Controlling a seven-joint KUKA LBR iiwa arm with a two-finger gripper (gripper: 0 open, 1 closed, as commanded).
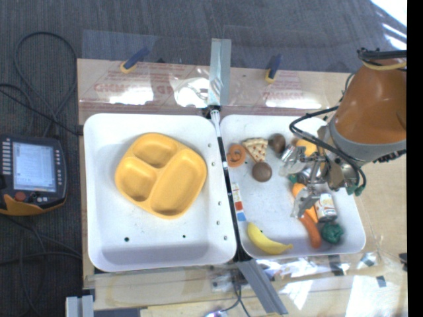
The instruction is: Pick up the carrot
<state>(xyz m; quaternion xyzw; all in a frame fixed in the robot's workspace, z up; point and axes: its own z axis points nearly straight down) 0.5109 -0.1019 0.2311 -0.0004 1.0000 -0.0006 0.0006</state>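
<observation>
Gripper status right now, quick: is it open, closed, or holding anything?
Gripper: cannot be told; it hovers low in the right bin just above the carrot, with nothing visibly held.

Glossy plastic yellow plate (pixel 160 174) in a smooth white bin (pixel 106 243).

A broad orange band (pixel 377 104) caps the arm (pixel 370 140), grey beneath it. Black cables (pixel 310 119) loop past the wrist toward a silvery metal gripper (pixel 305 203).
</observation>
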